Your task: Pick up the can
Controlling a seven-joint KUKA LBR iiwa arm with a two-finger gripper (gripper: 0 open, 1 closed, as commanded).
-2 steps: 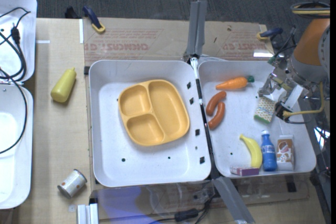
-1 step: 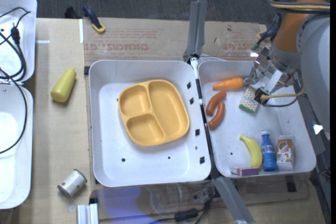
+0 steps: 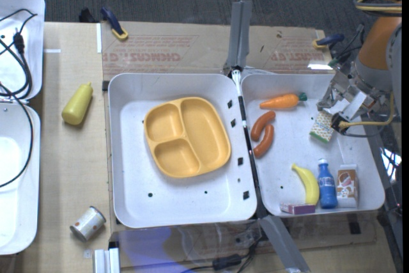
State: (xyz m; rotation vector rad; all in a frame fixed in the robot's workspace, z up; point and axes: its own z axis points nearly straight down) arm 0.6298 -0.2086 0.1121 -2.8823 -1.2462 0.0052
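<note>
Dark carpet lay behind a bench covered in brown cardboard [image 3: 192, 48], printed upside down with red lettering that looked like "CHEMCZ..GR", not fully legible. At the right bin's [image 3: 287, 192] far right rim, the gripper [image 3: 337, 113] hung low; whether it was spread or closed could not be told. Just beside it lay a pale green-speckled sponge [image 3: 321, 127]. Further out in that bin: a carrot [image 3: 281, 101], two sausages [image 3: 262, 132], a banana [image 3: 307, 181], a blue bottle [image 3: 326, 185] with an unreadable label, and a small carton [image 3: 347, 185]. The left bin [image 3: 128, 188] held a yellow divided plate [image 3: 186, 136]. The can [image 3: 87, 223] lay on its side outside both bins, on the bench near the left bin's front left corner: silver, with a white label bearing a red mark, unreadable.
</note>
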